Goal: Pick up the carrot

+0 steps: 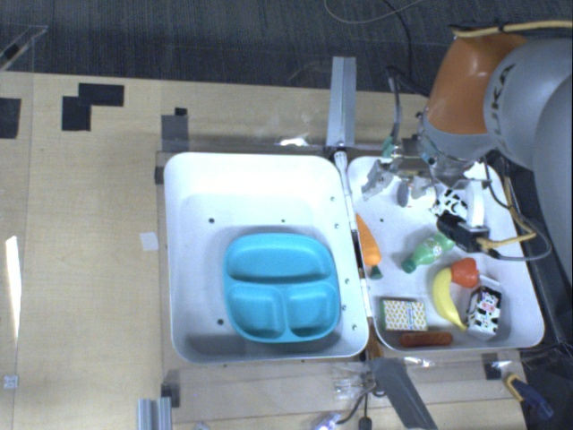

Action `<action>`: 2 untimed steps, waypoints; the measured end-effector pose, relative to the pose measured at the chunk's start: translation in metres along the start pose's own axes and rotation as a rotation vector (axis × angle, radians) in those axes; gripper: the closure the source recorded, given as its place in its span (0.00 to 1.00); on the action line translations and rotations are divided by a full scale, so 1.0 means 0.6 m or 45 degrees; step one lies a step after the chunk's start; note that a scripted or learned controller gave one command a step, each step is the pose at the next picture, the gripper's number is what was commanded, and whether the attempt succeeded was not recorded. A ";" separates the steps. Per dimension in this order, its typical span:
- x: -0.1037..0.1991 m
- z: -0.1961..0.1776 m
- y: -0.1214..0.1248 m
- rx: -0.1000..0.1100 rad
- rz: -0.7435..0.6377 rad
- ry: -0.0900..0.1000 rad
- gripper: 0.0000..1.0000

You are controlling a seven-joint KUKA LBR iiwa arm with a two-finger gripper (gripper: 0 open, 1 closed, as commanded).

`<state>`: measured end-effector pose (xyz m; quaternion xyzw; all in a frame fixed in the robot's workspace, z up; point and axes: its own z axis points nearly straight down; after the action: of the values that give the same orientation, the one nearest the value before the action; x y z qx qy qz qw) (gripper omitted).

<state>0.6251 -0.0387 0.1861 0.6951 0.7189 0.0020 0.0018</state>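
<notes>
The orange carrot [368, 244] lies lengthwise against the left wall of the right bin [530, 330], near the divider between the bins. My gripper [389, 186] hangs over the back left part of that bin, up and slightly right of the carrot and apart from it. Its two fingers [372, 183] are spread open with only white bin floor between them. The grey arm with its orange band [466, 79] reaches in from the upper right.
In the right bin lie a green bottle [427, 251], a banana [445, 296], a red-orange piece [464, 271], two cow-patterned items [484, 310], a small patterned box [404, 313] and a brown stick [426, 338]. The left bin [188, 240] holds a blue divided tray [282, 285].
</notes>
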 end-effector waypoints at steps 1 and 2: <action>0.096 0.001 -0.109 0.002 0.076 0.001 0.00; 0.099 0.001 -0.181 0.003 0.093 0.001 0.00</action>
<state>0.5146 0.0173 0.1848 0.7210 0.6930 0.0014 0.0007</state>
